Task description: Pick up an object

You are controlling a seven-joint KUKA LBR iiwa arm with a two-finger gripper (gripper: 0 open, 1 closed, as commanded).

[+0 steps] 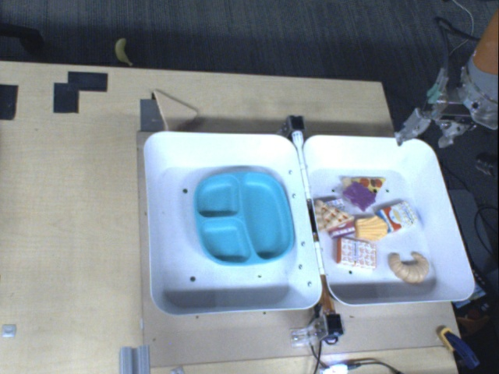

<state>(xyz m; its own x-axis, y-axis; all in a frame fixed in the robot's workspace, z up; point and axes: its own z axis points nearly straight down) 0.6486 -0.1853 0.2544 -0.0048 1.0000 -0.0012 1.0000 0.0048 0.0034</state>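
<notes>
Croissant (409, 266) beside waffle (332, 215), carton (398, 216).

The pale wooden bench (70, 232) carries 2 shallow white bins side by side: the left bin (168, 209) and the right bin (437, 209), edges touching. Black tape patches (78, 90) mark its far left corner.

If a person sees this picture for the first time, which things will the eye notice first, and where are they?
The bright blue divided tray stands out most; it lies in the middle of the left white bin. Next comes the cluster of small toy foods in the right bin, with a croissant nearest the front and a purple piece at the back. The hand hangs over that bin's far right corner.
</notes>
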